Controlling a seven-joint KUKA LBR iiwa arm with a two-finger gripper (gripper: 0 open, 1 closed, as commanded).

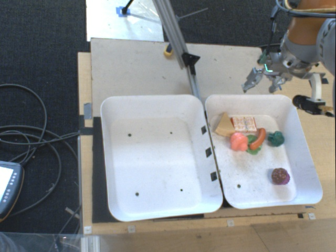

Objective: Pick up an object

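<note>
The gripper (264, 81) hangs released and empty past the far rim of the right bin (307, 164), so this looks like the approach, with a descent onto the cracker pack (243, 123), orange piece (238, 142) or purple ball (280, 176) next; the pack's print is too small to read.

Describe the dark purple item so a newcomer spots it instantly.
Look in the right bin, the one holding the toy food. Most pieces cluster near its far end; the purple ball sits alone nearer the front right corner, round, bumpy and dark.
</note>
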